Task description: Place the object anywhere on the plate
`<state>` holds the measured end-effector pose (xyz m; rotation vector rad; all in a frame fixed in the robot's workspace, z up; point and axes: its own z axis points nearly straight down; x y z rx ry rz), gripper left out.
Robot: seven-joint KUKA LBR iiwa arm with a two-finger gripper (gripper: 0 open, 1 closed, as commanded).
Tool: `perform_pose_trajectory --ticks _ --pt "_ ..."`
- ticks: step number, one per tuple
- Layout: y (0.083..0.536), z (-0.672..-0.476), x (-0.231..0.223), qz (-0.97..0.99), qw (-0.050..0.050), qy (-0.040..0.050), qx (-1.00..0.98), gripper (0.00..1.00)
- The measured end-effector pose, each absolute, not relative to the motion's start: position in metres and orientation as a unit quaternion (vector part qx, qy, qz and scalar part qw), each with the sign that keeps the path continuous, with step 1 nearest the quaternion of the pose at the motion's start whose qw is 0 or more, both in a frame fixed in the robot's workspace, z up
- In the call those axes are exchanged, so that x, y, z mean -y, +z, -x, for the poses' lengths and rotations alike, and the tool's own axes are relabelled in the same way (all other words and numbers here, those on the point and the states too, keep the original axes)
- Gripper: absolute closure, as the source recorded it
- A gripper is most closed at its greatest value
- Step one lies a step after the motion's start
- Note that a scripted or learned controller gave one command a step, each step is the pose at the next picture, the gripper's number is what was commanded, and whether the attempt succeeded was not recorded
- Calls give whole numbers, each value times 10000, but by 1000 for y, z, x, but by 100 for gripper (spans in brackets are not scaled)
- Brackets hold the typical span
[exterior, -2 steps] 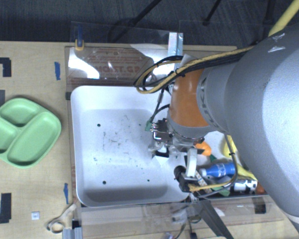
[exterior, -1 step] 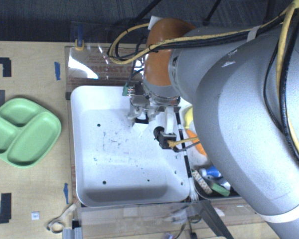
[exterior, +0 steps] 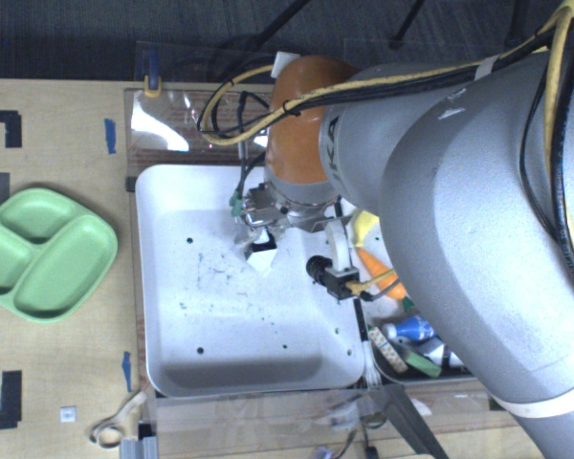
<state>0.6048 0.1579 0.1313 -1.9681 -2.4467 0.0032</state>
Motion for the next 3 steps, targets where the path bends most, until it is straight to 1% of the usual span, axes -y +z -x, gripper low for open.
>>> perform_pose_trajectory --ticks 1,2,3 --pt "160 -551 -179 6183 11 10 7859 100" --pt "190 -503 -220 6296 15 14 7770 100" --pt "161 -566 -217 7403 0 9 6723 100"
